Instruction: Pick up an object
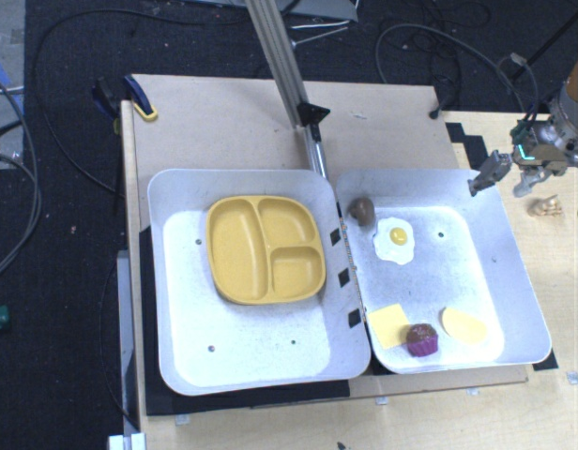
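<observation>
Left bin (176, 345): yellow divided tray (266, 248). Right bin (514, 279), lower right of frame: fried egg (396, 240), cheese slice (388, 325), purple cupcake (421, 339). Tool (519, 172), right edge, stood open, empty; nothing picked yet.

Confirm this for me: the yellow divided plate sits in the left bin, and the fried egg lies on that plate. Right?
Not quite. The camera view shows the fried egg on the floor of the right bin, not on the yellow divided plate, which does sit in the left bin.
</observation>
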You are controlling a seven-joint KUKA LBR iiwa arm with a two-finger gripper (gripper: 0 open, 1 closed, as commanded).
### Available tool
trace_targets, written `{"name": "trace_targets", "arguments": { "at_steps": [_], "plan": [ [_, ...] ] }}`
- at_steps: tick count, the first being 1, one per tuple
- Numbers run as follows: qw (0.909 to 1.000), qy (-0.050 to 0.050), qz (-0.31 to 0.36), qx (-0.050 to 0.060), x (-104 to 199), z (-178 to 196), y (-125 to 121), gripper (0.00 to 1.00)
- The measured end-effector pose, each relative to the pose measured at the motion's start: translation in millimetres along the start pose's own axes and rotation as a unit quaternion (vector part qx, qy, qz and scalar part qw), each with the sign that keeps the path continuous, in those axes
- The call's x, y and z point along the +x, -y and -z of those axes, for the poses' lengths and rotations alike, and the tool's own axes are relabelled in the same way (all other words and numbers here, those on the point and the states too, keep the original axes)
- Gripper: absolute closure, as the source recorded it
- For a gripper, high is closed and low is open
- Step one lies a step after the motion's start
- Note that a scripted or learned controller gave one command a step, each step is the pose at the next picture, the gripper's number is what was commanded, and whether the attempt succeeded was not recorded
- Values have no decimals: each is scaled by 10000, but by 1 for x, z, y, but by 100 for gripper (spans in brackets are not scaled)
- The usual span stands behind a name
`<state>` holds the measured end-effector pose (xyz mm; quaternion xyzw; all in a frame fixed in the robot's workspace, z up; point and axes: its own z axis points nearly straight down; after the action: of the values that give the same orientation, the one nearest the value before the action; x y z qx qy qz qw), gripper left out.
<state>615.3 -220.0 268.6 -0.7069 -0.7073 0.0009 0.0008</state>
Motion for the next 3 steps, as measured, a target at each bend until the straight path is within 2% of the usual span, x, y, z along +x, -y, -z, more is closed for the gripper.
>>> {"name": "trace_targets", "arguments": {
  "at_steps": [1,2,3],
  "plan": [
    [10000,4,3,-17,0,2,-1,0],
    [10000,-4,-1,11,2,-62,-3,0],
    [10000,-3,-3,8,5,-107,3,0]
  ]
}}
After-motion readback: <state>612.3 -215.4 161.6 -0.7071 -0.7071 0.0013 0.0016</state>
